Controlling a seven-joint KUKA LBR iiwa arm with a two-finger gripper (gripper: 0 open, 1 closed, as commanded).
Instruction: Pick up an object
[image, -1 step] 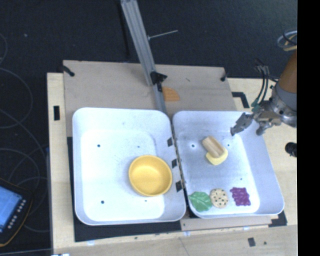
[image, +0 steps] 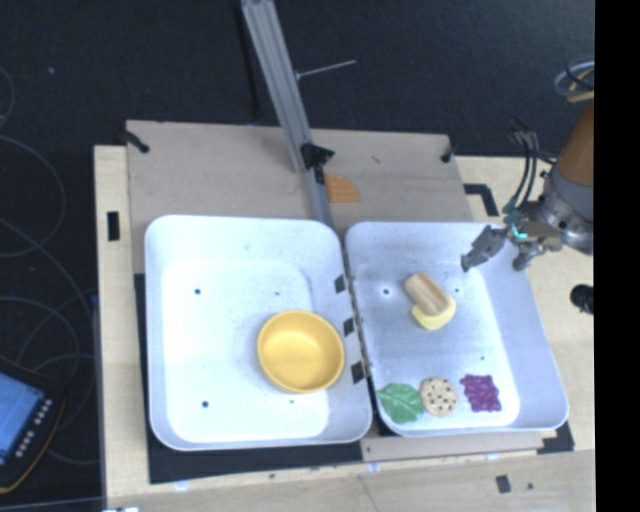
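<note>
A tan cylindrical block (image: 424, 291) is seen lying tilted on top of a pale yellow piece (image: 436, 316), near the middle of the right bin (image: 530, 330). This pair is judged the likeliest thing to be picked, being the nearest to the arm. The gripper (image: 497, 248) is seen above the bin's upper right part, up and to the right of the block and apart from it. Two dark fingers are spread, with a gap between them, and nothing is held in that gap. So the pick is judged not yet begun in earnest: a move down and to the left toward the block is left, then the closing and the lift.

Along the lower edge of the same bin, three flat pieces are laid in a row: a green leaf shape (image: 400, 401), a round cookie (image: 437, 396) and a purple grape bunch (image: 481, 392). They lie well apart from the block and are not judged to be in the way. In the left bin (image: 180, 300) a yellow bowl (image: 299, 350) is set, near its lower right corner. A grey metal bar (image: 285, 95) is seen slanting down from the top to the bins' meeting edge, clear of the gripper's likely path.
</note>
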